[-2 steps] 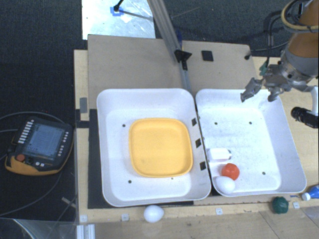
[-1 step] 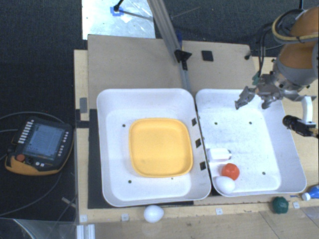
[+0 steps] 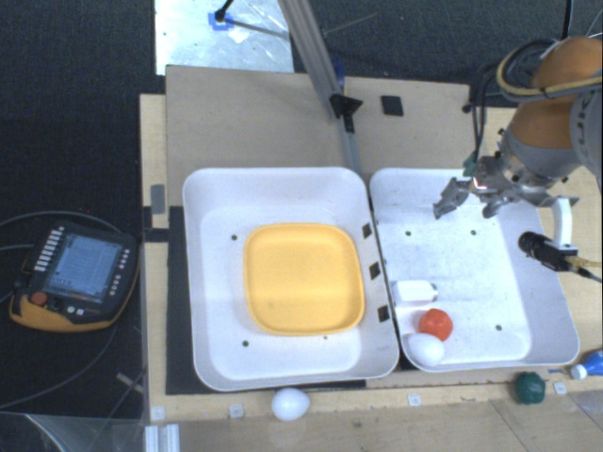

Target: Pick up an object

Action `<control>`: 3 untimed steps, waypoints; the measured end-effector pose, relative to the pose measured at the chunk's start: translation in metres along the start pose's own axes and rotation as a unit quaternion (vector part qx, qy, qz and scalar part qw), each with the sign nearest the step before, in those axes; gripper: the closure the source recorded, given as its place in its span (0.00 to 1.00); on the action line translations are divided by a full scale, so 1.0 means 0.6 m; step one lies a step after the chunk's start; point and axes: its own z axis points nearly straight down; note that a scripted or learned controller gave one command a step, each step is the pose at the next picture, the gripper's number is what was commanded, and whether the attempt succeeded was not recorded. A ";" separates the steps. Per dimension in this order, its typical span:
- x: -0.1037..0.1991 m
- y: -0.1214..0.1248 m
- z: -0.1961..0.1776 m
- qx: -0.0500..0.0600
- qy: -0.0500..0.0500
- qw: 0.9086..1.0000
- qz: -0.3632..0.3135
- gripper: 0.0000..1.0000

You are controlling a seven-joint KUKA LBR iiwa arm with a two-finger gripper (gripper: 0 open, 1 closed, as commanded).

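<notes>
The two-finger gripper (image 3: pixel 468 196) hangs over the far part of the right-hand shallow white bin (image 3: pixel 471 252), fingers spread apart with nothing between them, so the step in hand reads as the approach, before any grasp. Candidate objects sit clustered at the bin's near-left corner, well apart from the gripper: a small white rectangular block (image 3: pixel 413 292), a round orange-red ball (image 3: pixel 435 324) just beside it, and a white egg-shaped object (image 3: pixel 425 349) touching or nearly touching the ball. The block's long axis runs roughly left-right across the view, parallel to the bin's near edge; the ball has no axis to speak of; the egg's long axis seems to run left-right too, though the glare on white makes this uncertain. Next move calls for travel toward the near-left corner, then a descent with the open fingers straddling the block's short side. The crowding there risks nudging neighbours. The left bin holds a yellow square plastic plate (image 3: pixel 304 278).
</notes>
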 end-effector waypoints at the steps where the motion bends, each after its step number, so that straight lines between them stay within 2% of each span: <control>1: 0.013 -0.010 0.095 0.001 0.000 1.000 0.000 0.00; 2: 0.012 -0.007 0.072 -0.002 0.000 1.000 0.000 1.00; 3: 0.018 -0.020 -0.021 -0.004 0.000 1.000 0.000 1.00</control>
